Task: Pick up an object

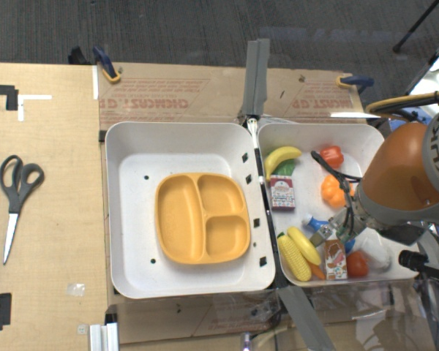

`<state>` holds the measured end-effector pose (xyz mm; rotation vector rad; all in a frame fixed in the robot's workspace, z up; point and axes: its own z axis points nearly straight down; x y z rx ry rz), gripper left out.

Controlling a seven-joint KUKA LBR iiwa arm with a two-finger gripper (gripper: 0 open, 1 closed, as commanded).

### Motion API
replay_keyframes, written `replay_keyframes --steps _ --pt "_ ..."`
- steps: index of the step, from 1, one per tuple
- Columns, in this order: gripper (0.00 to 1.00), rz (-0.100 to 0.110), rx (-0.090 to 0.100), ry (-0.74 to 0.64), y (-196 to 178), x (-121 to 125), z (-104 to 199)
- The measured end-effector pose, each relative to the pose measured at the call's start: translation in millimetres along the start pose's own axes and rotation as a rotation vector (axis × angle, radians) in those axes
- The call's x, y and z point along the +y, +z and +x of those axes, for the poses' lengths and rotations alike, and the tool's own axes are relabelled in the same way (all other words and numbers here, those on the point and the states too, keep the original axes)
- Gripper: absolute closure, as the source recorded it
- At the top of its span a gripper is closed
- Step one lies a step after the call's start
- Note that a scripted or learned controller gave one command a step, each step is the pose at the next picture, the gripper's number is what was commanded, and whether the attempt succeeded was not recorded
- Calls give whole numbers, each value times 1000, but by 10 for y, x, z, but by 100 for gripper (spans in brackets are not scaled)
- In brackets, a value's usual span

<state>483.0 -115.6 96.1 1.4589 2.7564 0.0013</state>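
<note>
Gripper [342,224] lowered into right bin [366,131], crowded by corn [293,257], carton [335,260], tomato [357,264], orange [332,189]; grip state indeterminable.

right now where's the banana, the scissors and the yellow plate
banana [282,157], camera view, middle of its curve
scissors [16,185], camera view, where the blades cross
yellow plate [177,218], camera view, floor of its large compartment

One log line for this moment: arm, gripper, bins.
arm: over right bin | gripper: low among toys by corn | hold: unseen | left bin: yellow tray
</note>
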Motion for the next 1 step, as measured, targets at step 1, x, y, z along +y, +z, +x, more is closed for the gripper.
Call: replay_keyframes --steps 1 --pt "0 4 -2 67 0 1 26"
